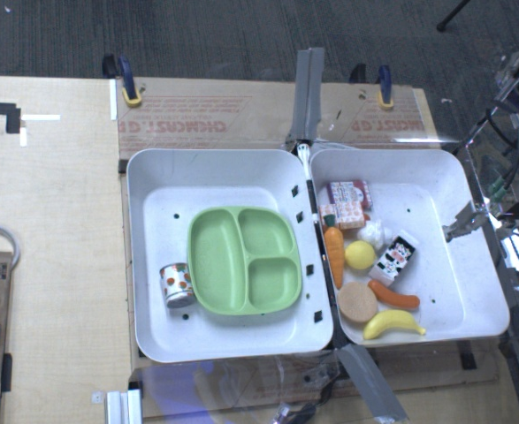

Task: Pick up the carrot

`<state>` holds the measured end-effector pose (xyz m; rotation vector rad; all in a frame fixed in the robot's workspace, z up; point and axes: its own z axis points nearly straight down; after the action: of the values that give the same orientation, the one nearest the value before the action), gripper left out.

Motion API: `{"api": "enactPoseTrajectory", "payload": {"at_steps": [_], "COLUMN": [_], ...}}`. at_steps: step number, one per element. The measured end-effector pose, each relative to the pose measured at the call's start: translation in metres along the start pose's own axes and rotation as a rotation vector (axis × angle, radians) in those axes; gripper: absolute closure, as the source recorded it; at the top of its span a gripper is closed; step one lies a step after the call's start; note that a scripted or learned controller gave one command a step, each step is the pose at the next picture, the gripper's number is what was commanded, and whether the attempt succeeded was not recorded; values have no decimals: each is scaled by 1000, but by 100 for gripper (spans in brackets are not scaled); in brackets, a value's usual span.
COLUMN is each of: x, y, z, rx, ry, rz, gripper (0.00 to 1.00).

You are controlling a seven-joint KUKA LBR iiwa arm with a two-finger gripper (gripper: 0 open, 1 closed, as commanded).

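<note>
I see the counter carrying two shallow white bins side by side: the left bin and the right bin. In the left bin lies a green divided plate, and just beside its left edge a small spotted can on its side. The right bin holds a cluster of play food along its left half. At the far end sits a pink box; at the near end a yellow banana lies beside a round tan cookie, with a red-orange sausage just above the banana. A small milk carton lies tilted near the middle, next to a yellow lemon. The carrot, orange with a green top pointing far, lies lengthwise against the left wall of the right bin, touching the lemon. At the right edge, arm hardware reaches in, but I cannot tell the claw's state from here. By my judgement the pick has not begun: the carrot rests untouched in the bin, so approach, grasp and lift all remain.
</note>
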<state>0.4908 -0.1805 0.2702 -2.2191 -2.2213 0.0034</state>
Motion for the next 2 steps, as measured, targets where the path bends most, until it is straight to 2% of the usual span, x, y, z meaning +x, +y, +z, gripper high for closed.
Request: {"api": "enactPoseTrajectory", "payload": {"at_steps": [1,2], "x": [44,81], "y": [19,-13], "z": [147,179], "rx": [-3,0], "ry": [1,1], "rz": [126,-33], "gripper": [0,0]}}
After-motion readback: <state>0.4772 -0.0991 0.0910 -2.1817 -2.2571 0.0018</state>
